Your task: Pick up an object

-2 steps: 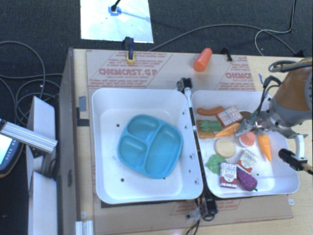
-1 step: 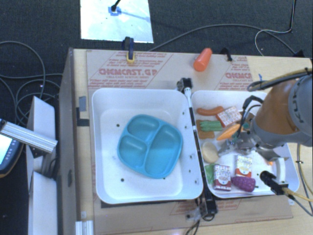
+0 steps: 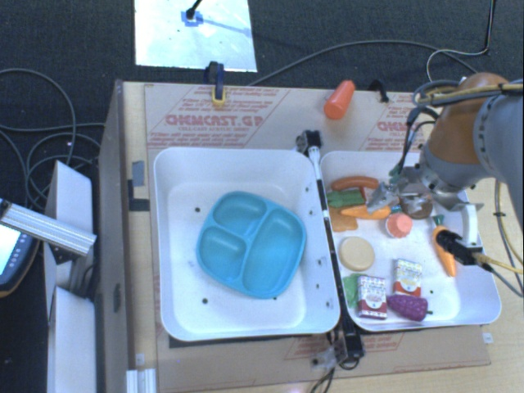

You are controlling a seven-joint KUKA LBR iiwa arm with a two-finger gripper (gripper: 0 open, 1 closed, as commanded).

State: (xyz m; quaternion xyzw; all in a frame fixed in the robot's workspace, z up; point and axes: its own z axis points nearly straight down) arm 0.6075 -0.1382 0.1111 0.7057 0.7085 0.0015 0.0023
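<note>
Nearest the camera, at the bench's front edge, a black clamp pinned the two bins together where their rims met. To the far left, off the bench, a metal rail and loops of cable lay on dark carpet, and a pale sheet sat on the floor beyond. The left bin held a blue divided plate, lying flat and slightly turned, apart from every wall. Printed cardboard lined the bench under both bins, with another clamp at its back edge and an orange cylinder lying loose behind the right bin.

The right bin carried the clutter, probably so the program always had something to reach for: a sausage and a green piece near the back, an orange wedge beside them, a tan disc in the middle, two small cartons and a purple item toward the front, and a carrot at the right.

The gripper hung low over the back of this bin, close to the wedge and a pink cup. Whether its fingers were apart or together I could not tell, and nothing was plainly between them. Judging by its position, the wedge or cup seemed the likely target.
</note>
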